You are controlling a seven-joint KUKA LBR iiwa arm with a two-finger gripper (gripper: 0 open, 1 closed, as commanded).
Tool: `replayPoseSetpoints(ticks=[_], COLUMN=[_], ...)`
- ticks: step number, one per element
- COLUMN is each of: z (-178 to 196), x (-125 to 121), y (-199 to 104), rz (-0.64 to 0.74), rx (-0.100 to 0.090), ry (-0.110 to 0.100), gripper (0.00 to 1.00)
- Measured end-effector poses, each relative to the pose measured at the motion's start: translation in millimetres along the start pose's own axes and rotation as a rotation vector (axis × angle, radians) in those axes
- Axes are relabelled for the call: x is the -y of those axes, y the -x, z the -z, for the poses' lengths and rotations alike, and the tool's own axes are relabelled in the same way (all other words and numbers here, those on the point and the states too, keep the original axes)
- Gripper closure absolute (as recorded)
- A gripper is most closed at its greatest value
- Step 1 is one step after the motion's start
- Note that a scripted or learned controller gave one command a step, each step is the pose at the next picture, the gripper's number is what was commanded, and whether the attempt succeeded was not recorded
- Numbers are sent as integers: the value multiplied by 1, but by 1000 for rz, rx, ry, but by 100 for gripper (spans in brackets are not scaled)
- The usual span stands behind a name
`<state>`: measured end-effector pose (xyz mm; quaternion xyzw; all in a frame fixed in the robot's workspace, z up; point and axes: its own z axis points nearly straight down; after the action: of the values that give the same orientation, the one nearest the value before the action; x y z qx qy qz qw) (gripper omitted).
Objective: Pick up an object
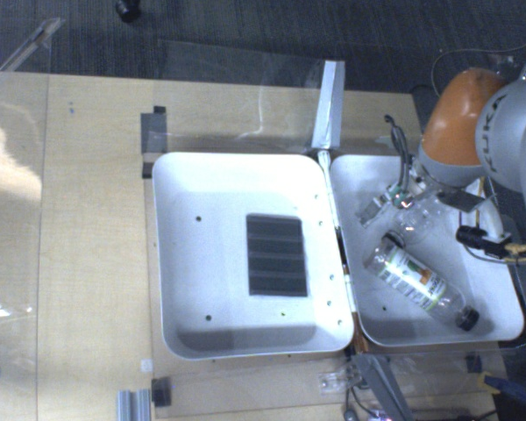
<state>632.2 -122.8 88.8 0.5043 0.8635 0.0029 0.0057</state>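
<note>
Pale wood bench fills most of the frame, with dark carpet along the top edge. Two shallow white bins sit side by side on it. Left bin, at the centre of the frame, holds one dark ribbed rectangular pad. Right bin holds one clear plastic bottle, lying on its side in the lower right, dark cap toward the bottom-right corner, label facing up.

Judging by its look, the bottle is light, thin-walled and slippery; it would likely roll or dent, so a grasp across the labelled middle seems best.

One arm reaches in from the right. Its gripper hangs above the bottle in the bin's upper part, and whether its jaws are apart or together cannot be told.
</note>
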Motion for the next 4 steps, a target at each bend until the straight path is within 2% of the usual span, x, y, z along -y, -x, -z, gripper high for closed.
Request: replayPoseSetpoints(ticks=[1,2,3,4], z=[2,-1,2,2], x=[46,-14,103,52], y=[-32,4,5,-18], rz=[165,-78,-26,363], rx=[1,-1,1,3], ry=[2,-2,-1,4], gripper=[0,0,0,0])
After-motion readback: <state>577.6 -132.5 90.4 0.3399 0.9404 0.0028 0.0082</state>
